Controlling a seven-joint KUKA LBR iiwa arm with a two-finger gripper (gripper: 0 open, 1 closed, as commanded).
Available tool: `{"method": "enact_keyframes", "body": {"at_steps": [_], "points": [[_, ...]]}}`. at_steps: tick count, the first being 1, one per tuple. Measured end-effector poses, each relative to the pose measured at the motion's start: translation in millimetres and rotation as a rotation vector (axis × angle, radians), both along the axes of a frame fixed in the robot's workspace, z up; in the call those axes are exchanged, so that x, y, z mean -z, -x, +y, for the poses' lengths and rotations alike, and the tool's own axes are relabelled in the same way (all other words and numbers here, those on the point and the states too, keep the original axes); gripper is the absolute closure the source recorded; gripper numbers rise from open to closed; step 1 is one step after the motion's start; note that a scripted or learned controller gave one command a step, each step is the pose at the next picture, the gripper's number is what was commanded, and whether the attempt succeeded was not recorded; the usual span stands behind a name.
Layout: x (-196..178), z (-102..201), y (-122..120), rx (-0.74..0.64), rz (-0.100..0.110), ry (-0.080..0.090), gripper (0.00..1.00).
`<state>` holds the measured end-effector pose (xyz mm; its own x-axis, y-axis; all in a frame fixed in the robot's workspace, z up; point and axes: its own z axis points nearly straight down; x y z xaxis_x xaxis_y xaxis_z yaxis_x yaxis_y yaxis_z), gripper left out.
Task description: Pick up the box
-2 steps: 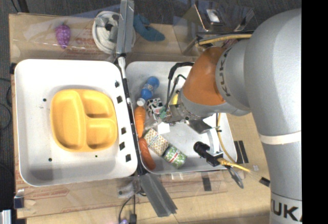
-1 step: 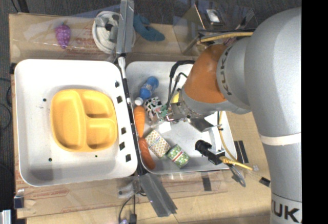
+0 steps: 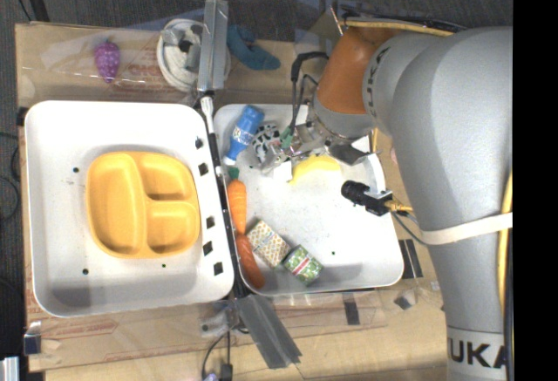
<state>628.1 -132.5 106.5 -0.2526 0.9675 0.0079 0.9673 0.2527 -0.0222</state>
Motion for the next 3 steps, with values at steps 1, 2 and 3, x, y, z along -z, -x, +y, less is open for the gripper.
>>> {"method": "enact_keyframes", "body": {"at_steps": [1,2,3], "points": [[-85,59,-21,0.318,-0.021,0.006,1.0],[-145,72,-29,0.205,-0.021,0.006,1.0],[-134,177,-28,0.202,-0.019,0.005,1.0]]}}
